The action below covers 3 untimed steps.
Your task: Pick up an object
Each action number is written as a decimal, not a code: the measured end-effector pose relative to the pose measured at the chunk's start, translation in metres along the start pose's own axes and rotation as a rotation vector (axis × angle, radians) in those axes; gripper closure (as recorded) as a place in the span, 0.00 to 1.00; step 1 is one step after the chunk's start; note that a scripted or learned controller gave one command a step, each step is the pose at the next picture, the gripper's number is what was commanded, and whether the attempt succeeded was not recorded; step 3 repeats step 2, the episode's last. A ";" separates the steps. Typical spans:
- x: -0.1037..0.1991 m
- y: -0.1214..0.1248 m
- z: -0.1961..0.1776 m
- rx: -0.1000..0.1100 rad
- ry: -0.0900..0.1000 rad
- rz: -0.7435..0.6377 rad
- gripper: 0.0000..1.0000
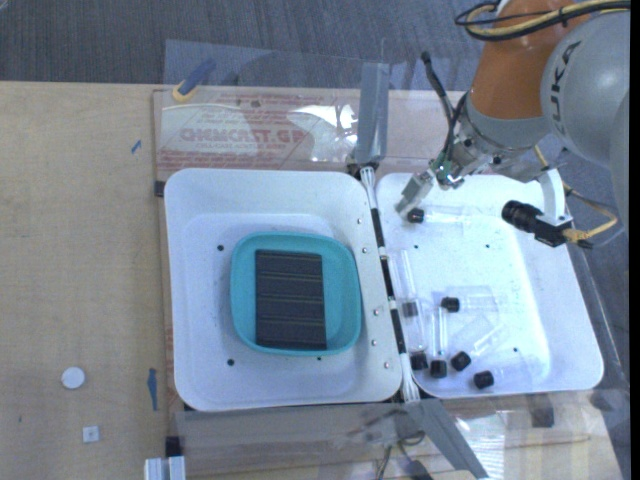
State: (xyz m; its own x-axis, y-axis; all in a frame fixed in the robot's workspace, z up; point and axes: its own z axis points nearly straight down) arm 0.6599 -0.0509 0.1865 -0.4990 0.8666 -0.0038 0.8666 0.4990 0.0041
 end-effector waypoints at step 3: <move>-0.067 -0.031 0.081 0.003 0.000 -0.269 1.00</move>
